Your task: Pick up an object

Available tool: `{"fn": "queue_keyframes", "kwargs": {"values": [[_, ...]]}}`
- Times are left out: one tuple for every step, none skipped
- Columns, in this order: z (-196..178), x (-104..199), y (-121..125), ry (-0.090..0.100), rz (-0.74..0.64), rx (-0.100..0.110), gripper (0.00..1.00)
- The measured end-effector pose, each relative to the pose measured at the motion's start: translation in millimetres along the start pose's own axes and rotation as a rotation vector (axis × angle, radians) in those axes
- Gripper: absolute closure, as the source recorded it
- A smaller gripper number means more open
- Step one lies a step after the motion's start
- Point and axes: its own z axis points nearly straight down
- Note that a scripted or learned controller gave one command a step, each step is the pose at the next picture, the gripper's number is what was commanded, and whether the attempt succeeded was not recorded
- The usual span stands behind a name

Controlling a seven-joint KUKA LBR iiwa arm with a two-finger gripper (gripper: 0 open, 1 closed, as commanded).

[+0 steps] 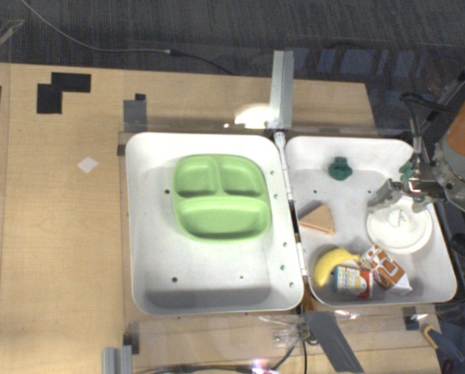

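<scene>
Wooden bench (53, 232), two white bins side by side. We list the left bin (150, 279): one green divided tray (220, 197). Right bin (442, 283): a green knob (340, 168), a tan wedge (318, 218), a banana (329, 265), a small carton (351, 280), a brown-and-white packet (384, 269), a white lid (399, 228). The gripper (403, 193) hovers over the lid; whether its jaws are open we cannot tell, and we see nothing between them.
</scene>
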Motion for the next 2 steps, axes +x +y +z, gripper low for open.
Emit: {"fn": "queue_keyframes", "kwargs": {"values": [[-43.0, -32.0, -18.7, -0.002, 0.030, -0.002, 0.00], [5.9, -22.0, 98.1, -0.001, 0.409, 0.001, 0.00]]}}
